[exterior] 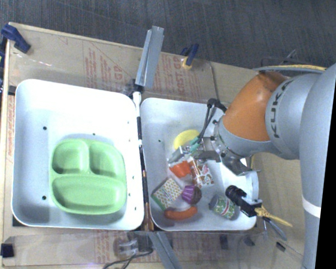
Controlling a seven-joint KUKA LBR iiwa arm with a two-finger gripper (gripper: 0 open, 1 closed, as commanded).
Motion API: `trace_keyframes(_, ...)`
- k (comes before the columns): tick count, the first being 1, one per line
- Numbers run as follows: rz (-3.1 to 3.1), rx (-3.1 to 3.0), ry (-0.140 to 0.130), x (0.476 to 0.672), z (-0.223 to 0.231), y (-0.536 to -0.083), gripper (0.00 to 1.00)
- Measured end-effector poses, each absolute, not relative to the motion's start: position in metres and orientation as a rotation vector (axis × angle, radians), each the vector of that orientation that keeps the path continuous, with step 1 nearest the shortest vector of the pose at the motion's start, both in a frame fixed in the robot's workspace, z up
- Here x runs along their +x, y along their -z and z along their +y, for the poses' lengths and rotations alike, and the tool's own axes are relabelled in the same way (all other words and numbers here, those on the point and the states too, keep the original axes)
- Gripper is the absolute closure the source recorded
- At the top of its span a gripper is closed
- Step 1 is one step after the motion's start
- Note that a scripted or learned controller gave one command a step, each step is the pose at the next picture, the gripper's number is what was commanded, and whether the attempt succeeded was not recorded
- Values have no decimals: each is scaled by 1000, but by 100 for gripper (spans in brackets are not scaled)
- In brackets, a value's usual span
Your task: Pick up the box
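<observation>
Beneath the wrist [215,143], half-hidden box [201,173]

My own arm [260,120] hangs across the right bin [157,120], covering its right half. Below it the toys crowd together: yellow ball [185,139], orange piece [181,169], patterned box [167,191], purple cup [190,194], sausage [180,213] and green can [222,207]. The bin's upper left floor lies bare. In the left bin [32,109], room rings the green divided tray [88,177].
</observation>
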State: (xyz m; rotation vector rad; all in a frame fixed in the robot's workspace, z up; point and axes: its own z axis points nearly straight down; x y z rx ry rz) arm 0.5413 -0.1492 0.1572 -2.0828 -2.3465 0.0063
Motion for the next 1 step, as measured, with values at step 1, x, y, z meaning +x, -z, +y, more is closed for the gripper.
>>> trace_keyframes(1, -2440, -1994, 8, 480, -149, -97, 0)
